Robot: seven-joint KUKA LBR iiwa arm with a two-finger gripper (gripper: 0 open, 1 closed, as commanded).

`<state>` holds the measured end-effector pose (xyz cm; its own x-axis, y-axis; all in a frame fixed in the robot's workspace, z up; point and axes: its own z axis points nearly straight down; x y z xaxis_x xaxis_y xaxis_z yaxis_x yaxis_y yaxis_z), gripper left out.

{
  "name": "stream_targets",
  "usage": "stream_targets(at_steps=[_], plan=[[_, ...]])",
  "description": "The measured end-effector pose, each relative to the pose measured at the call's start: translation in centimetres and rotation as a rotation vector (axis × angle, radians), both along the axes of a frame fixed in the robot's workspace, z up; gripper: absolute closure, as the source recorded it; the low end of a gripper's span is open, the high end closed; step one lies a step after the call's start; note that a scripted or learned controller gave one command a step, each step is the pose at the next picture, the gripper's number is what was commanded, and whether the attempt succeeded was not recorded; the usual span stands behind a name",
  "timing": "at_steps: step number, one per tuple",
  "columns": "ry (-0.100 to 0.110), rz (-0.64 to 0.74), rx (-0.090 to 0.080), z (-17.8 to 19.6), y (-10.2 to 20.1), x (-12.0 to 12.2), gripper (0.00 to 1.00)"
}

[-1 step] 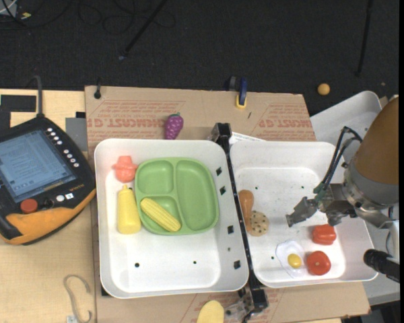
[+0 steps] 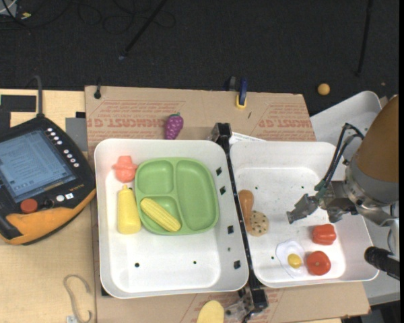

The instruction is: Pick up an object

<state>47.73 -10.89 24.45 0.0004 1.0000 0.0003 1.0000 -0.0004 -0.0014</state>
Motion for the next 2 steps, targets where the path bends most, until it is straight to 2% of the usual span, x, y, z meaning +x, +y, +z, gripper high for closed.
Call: stream_targets(at_steps=[2], plan=[[0.006, 0.001, 0.002, -10.4, -0.3, 1.1, 0.00]])
